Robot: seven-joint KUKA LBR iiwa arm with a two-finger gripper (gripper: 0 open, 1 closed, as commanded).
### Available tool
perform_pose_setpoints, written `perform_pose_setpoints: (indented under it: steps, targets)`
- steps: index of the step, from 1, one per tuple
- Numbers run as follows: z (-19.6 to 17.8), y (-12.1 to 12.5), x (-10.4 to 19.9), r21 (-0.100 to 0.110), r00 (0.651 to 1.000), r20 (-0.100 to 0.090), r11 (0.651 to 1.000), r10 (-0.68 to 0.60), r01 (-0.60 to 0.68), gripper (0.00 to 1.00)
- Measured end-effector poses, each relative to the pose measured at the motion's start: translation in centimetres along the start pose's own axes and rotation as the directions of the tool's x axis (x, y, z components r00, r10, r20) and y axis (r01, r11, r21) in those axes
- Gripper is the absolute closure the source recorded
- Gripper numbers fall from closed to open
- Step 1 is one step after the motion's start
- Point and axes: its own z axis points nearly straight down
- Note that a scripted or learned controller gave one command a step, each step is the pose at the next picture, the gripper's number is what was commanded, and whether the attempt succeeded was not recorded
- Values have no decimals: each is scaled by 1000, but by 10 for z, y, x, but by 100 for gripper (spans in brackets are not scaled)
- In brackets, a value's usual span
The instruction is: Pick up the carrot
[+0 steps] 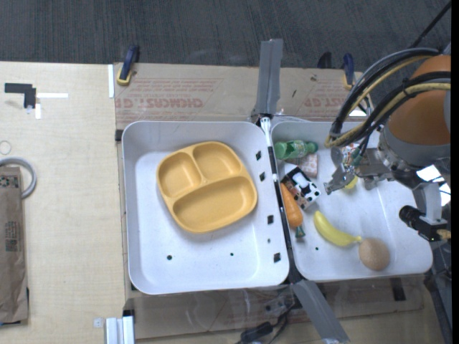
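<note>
Plainly nothing is grasped: the carrot (291, 205) lies against the right bin's (401, 267) left wall, gripper (340, 183) well apart, finger state unclear.

camera view: fixed overhead | slanted down, moderately far | spans both bins (136, 192) | arm (419, 113) enters right

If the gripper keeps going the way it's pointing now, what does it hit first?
Probably the black-and-white toy, left of the gripper, with the carrot just beyond it. Height above the bin is unclear from this angle.
</note>
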Motion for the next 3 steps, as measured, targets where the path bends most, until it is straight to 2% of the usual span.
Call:
perform_pose_setpoints:
  steps: [1,2,3]
  targets:
    - [-9,0,-1,1,1000,1,1000,3,-3,100]
    - [-15,-25,34,-1,999,0,999,-42,42,100]
    - [-54,-47,38,-1,995,1,995,101,-101,100]
